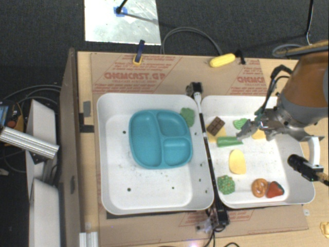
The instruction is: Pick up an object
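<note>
Over the right-hand bin (293, 189) hung the grey-and-orange arm (307, 89), reaching in from the right, and at its end the tool (247, 129) sat low above the bin's upper middle. Left of it, the other bin (115, 189) carried a blue divided plate (159, 139) with a green leafy piece (188, 116) at its upper right corner — well apart from the tool. The thing nearest the tool was the long green vegetable (228, 142), lying just below and to the left of the fingertips, close beside them but seemingly not between them; its long axis ran nearly left to right across the view, tilted a little, one end pointing toward the tool and the other toward the bins' shared wall. A short move down and left looked enough to bring the tool over it. Whether the fingers stood apart or together could not be told. Smaller things lay around — a brown chocolate block (215, 125), a yellow oval piece (237, 162), a broccoli floret (225, 184), a pretzel (259, 187), a strawberry (275, 189).
</note>
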You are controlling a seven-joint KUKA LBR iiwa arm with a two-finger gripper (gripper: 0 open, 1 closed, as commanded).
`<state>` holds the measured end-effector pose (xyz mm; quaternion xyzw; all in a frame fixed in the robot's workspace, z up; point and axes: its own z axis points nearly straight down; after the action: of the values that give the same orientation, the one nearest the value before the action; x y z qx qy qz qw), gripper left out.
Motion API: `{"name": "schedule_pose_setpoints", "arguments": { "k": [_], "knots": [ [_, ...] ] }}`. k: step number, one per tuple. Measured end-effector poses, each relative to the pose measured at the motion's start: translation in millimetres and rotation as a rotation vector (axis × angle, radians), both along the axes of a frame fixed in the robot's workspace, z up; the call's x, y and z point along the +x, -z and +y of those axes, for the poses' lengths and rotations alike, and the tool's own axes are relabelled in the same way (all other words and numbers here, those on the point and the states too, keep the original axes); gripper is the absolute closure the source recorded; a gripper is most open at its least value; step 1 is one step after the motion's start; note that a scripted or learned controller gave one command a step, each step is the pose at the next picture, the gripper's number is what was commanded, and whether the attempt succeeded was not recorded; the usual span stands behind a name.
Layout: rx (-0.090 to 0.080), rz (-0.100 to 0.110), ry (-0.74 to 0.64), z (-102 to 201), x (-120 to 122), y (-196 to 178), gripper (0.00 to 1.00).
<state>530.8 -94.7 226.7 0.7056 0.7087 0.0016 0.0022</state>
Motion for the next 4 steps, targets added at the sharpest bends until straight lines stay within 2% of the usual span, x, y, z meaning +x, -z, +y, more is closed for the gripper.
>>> {"name": "schedule_pose_setpoints", "arguments": {
  "k": [1, 2, 3, 4],
  "knots": [
    [0.001, 0.011, 0.005, -27, 3, 99, 0.0],
    [0.002, 0.007, -0.001, 2, 12, 131, 0.0],
    [-0.001, 0.0, 0.0, -21, 39, 86, 0.0],
    [-0.001, 0.005, 0.006, -70, 49, 144, 0.0]
  ]
}}
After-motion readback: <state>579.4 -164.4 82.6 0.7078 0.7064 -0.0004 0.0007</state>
